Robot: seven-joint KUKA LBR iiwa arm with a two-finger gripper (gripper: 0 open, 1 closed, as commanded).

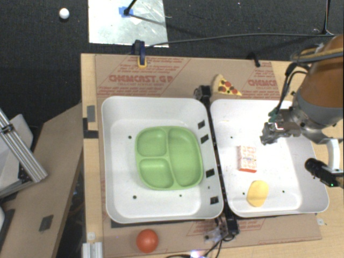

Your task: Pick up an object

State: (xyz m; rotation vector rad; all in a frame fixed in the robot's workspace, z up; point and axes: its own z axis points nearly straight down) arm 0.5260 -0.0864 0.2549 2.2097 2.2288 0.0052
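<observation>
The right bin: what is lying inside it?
Inside the right bin lie a small white-and-red box and a yellow object. The gripper hangs over the far-right part and covers the floor beneath it.

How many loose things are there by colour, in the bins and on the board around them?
Green: 1, the divided tray in the left bin
Yellow: 1, the lemon-like piece in the right bin
White and red: 1, the small box
Orange-red: 1, the ball
Yellow with red spots: 1, the pizza slice toy
Total: 5
</observation>
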